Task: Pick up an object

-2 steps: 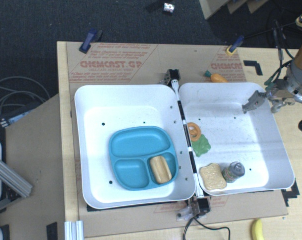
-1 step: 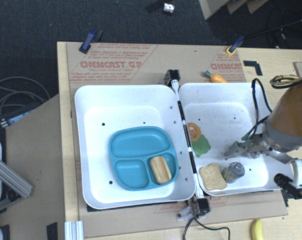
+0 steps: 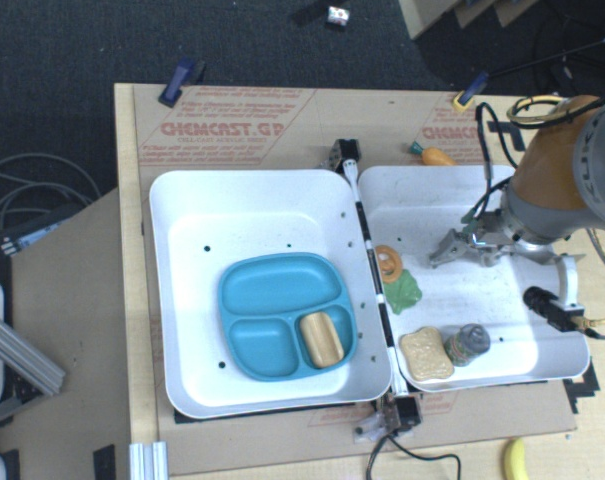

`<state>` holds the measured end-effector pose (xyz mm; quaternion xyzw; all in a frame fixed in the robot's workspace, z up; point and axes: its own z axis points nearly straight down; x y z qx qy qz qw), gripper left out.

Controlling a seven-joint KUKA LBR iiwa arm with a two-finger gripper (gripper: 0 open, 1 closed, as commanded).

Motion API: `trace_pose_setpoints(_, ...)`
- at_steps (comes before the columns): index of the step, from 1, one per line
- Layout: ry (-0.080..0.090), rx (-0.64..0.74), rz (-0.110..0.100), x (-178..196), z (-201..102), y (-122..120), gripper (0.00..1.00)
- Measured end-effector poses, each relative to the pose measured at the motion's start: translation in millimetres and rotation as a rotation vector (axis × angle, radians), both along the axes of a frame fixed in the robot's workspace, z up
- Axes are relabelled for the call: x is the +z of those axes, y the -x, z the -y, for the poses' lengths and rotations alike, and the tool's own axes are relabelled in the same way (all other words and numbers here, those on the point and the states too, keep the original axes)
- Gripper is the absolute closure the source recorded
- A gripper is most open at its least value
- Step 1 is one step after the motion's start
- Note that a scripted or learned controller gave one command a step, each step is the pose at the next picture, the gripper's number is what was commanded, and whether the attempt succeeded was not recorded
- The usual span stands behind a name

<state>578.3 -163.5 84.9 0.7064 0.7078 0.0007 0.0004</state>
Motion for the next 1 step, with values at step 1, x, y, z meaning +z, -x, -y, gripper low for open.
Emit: trace_pose_setpoints(1, 0.001, -0.004, -0.003, -0.8, 18.0, 100.0, 0.00)
